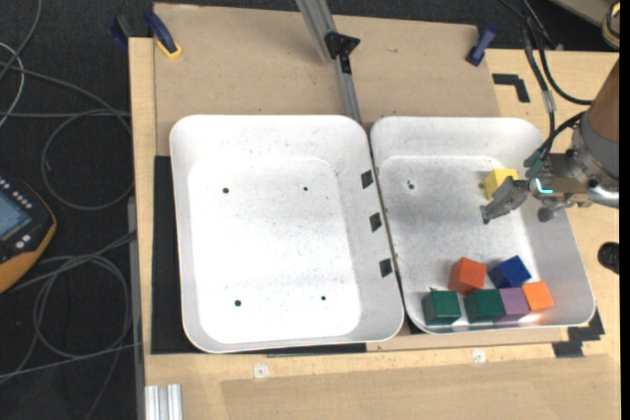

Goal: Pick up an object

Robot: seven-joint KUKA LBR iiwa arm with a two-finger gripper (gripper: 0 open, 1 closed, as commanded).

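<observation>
We look down at a slant on a wooden bench [246,54] carrying two shallow white bins side by side. The left bin [197,211] has only small dark dots on its floor. The right bin [433,138] holds every object.

The arm [602,128] reaches in from the right, and its pincer [507,197] hangs over the upper right part of the right bin, grey fingers pointing down and to the left. We cannot tell whether the fingers are spread or closed, because they blur together at this size.

A yellow block [500,179] lies just above and slightly left of the fingertips, so close that it seems to touch them. We cannot tell whether it sits between the fingers or only beside them, so we do not call it held.

The other blocks crowd the near right corner of the same bin, well below the pincer: a red block [469,273], a blue block [511,270], an orange block [537,295], a purple block [514,303] and two green blocks [443,308] [483,307].

We judge the yellow block the likely target, being nearest by far. The next move depends on whether the fingers straddle it or stand off to its lower right side.
</observation>
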